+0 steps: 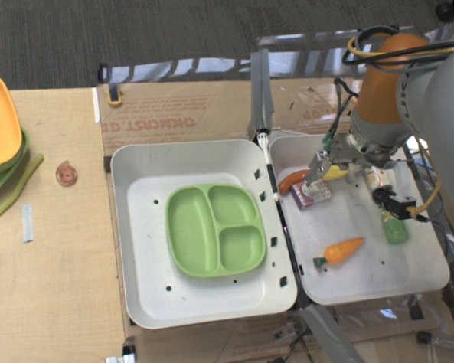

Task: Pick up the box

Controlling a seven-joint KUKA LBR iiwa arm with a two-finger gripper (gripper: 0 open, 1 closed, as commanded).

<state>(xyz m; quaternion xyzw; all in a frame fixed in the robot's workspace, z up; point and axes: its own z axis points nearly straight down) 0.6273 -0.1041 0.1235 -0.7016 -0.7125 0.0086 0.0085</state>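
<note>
1. Cardboard, by the look of it: the box (311, 194) is a small carton with a pink-and-white printed face, lying flat on the floor of the right bin (371, 283), directly beneath the gripper (316, 176).
2. Whether the gripper is spread or closed cannot be told, as the wrist hides the tips from above; nothing can be seen held in it, and the box appears to rest on the bin floor.
3. Judged from its size and make, the box should be light and fairly stiff, though thin card may dent if squeezed hard; a glossy print could be a little slippery.
4. A sound hold would be across its two long sides near the middle, so it does not swing or twist out when lifted.
5. Close by the hand: an orange sausage-like piece (291, 181) just to its left, touching or nearly touching the box; a yellow banana-like item (335, 173) just to its right.
6. Farther off, toward the near side of the bin, lie a toy carrot (342, 251) and a green object (396, 231), both well apart from the box.
</note>
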